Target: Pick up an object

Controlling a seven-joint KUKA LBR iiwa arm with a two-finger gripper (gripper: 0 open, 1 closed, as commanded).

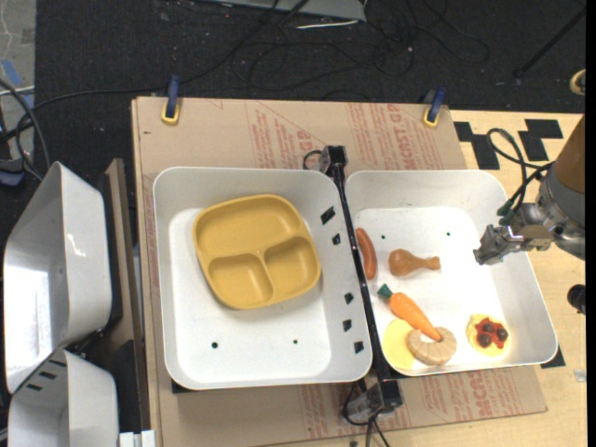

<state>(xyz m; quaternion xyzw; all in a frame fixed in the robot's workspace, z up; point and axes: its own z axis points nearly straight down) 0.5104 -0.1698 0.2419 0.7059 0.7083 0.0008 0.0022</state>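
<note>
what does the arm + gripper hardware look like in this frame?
Grey arm entering at the right edge, with an orange band on it. Black cables loop beside it. The gripper is a compact block of grey and dark metal parts with black fittings. No readable markings.

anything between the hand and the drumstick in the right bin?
Nothing visible. The hand sits over the right white bin's right side; bare bin floor separates it from the brown toy chicken drumstick to its left.
</note>
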